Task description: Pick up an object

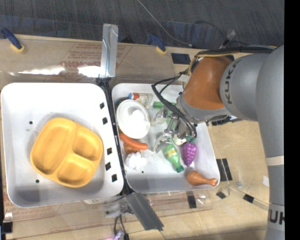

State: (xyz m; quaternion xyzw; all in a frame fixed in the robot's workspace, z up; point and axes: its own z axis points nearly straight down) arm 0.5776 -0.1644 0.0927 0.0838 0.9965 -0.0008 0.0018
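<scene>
My gripper (166,136) hangs low over the middle of the right bin (155,181), its metal fingers spread apart with nothing between them. Just below it lies a green bottle (173,157), and a purple bunch of grapes (189,152) sits right of that. A white bowl (133,118) stands to the gripper's left, with an orange carrot (134,144) under it. A brown chicken drumstick (200,178) lies near the bin's front right corner. Something white and crumpled (135,160) rests at the front left.
The left bin (20,99) holds a yellow divided plate (66,151). Small colourful items (144,100) sit at the back of the right bin. The arm's orange band (205,84) and black cables overhang the right bin's back right part.
</scene>
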